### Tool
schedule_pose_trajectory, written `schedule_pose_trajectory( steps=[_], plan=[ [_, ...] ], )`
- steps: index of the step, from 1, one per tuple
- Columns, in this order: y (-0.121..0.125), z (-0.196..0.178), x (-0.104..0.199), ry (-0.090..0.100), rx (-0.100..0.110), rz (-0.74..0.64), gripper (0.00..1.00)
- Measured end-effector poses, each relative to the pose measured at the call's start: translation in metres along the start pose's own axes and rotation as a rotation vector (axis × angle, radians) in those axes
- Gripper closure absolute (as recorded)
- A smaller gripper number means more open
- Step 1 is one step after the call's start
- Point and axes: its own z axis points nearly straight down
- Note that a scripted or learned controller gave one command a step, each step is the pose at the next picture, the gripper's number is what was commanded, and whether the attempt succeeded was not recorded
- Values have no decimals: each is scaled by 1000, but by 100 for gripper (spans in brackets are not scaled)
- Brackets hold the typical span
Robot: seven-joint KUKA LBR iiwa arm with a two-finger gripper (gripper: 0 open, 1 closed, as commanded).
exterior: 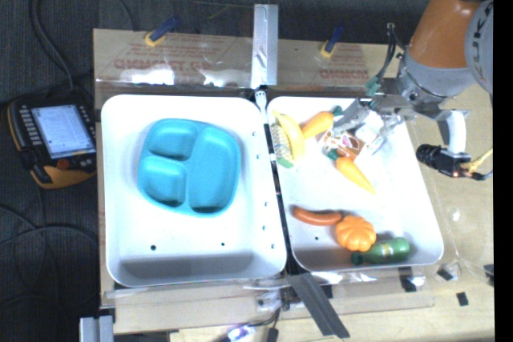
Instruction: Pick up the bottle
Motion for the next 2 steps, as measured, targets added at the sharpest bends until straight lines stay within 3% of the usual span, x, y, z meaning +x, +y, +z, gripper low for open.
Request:
schedule_pose_trajectory(
  steps=[1, 2],
  plan=[
    [20, 55, 73, -1, 2, 39, 0],
    [15, 55, 198, -1, 1, -145, 0]
  ],
)
